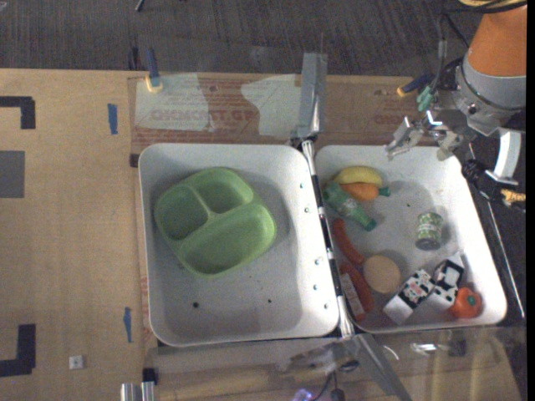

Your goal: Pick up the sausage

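Your hand hangs with fingers apart, gripping nothing, above the right bin's far rim. One sausage lies by that bin's left wall; one green plate sits in the left bin.

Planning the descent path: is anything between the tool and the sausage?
Possibly. The tool hovers at the right bin's far edge. The sausage lies by the left wall, with the banana, carrot and green bottle between them. From above, nothing covers it.
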Tool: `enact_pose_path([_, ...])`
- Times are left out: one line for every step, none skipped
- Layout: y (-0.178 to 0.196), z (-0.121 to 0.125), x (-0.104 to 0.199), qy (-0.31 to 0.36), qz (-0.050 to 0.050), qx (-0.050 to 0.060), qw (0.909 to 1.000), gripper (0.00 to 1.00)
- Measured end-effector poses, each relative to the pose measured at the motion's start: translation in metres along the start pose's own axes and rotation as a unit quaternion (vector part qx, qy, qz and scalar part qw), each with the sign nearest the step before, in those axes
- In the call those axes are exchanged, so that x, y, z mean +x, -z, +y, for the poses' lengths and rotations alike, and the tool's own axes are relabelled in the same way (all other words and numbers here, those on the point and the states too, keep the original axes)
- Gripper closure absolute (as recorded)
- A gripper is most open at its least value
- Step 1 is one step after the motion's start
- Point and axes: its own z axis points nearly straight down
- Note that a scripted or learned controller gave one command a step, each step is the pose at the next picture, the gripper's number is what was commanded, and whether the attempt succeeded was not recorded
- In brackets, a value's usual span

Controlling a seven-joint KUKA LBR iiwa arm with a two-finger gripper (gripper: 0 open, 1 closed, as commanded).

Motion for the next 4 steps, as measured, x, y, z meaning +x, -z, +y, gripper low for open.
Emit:
enact_pose_path([-0.099,-0.032,0.068,0.046,0.0,0.0,0.999,0.0])
enact_pose_path([-0.099,-0.093,0.034,0.055,0.0,0.0,0.9985,0.0])
enact_pose_path([-0.195,-0.136,-0.002,0.037,0.0,-0.001,0.9993,0.0])
enact_pose_path([-0.186,-0.136,-0.002,0.036,0.0,-0.001,0.9993,1.0])
